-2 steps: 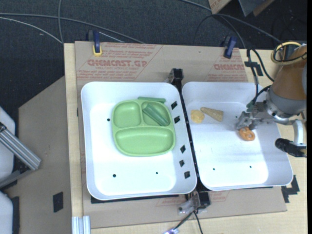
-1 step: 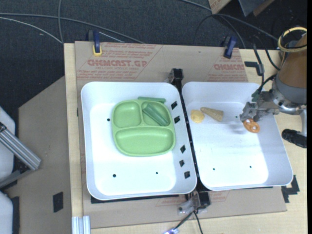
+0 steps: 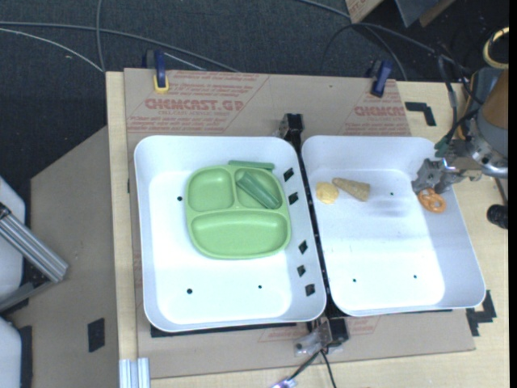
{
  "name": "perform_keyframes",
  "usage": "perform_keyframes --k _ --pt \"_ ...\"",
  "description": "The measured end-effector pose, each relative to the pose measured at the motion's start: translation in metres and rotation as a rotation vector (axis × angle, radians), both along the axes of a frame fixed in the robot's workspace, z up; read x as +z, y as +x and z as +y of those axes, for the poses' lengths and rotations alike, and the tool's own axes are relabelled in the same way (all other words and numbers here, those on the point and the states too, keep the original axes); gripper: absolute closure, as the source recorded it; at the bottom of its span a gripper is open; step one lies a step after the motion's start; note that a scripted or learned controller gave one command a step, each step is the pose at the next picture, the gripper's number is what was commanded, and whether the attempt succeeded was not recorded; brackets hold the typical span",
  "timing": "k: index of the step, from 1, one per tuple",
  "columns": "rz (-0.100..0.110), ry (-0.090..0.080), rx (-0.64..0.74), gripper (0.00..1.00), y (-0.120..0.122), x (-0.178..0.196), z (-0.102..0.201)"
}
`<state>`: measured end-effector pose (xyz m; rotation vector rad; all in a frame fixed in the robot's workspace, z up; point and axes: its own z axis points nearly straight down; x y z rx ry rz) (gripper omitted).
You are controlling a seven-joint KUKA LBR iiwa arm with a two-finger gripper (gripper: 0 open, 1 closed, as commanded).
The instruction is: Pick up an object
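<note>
Starting on the left, the left bin [image 3: 161, 241] carries a green divided plate [image 3: 238, 225], rounded at the corners, with three compartments: two small ones at the back and one wide one at the front. A darker green, elongated piece [image 3: 258, 188] lies tilted in the back right compartment, and a flat green strip [image 3: 252, 166] sits just behind the plate's rear rim.

Crossing the divider into the right bin [image 3: 388, 289], there's a small pale yellow round object [image 3: 326, 193] near the back left, and just beside it, touching or nearly so, a tan cone-shaped piece [image 3: 352, 187] lying on its side with its point toward the left.

Further right, against the bin's right wall, a small orange ring-shaped object [image 3: 432, 201] lies low on the sloping side, a pretzel-like loop with a hole in the middle.

And right above it the gripper [image 3: 430, 183] hangs at the bin's right edge, its metal tip just over the orange ring. Whether it is spread or clenched, I cannot tell; the ring looks to be resting on the bin wall.
</note>
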<state>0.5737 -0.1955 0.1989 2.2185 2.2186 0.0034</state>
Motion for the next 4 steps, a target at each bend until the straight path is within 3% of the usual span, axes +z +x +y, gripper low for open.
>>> perform_keyframes --k 1,4 --pt "-0.003 -0.001 0.000 1.00 0.003 0.057 -0.010" --pt "0.005 0.004 0.007 1.00 0.000 0.052 0.153"
